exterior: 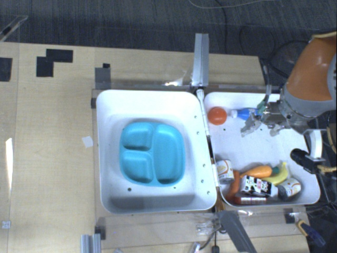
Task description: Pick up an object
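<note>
We see gripper [261, 123] hovering, fingers spread, nothing held, over right bin [231, 157] beside blue bottle [245, 113], orange ball [217, 115] left. Approach step; next: descend, close on bottle.

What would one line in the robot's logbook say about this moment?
gripper: open, holding nothing | over: right bin, far end | nearest: blue bottle, orange ball | left bin: blue divided tray

The arm [315, 73] ran off the right edge, and its wrist covered part of the right bin [231, 152]. A pale blue object [243, 113] lay half behind the gripper [261, 124], too blurred to identify. Items piled along that bin's near wall overlapped, their shapes unclear.
</note>
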Robot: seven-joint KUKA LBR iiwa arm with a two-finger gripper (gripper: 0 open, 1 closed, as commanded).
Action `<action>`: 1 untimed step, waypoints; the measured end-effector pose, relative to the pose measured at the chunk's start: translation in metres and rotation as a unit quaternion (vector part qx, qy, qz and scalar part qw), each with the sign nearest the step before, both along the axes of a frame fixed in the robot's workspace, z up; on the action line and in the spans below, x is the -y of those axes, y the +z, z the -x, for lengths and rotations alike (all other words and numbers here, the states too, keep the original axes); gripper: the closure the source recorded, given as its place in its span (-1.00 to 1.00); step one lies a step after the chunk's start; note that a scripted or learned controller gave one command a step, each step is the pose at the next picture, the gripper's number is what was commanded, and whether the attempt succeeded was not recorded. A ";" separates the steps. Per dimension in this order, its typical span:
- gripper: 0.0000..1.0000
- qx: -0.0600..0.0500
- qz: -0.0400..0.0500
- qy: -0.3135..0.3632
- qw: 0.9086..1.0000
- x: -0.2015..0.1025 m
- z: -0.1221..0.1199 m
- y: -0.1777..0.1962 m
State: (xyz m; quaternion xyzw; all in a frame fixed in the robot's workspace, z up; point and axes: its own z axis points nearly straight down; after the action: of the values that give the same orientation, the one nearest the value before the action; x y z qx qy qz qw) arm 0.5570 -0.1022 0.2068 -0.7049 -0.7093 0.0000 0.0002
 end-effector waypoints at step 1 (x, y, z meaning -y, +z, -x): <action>-1.00 0.001 0.001 0.002 1.000 0.039 -0.111 -0.011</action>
State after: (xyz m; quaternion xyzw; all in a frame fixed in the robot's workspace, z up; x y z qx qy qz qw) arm 0.6675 -0.1414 0.1956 -0.7038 -0.7104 -0.0004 -0.0013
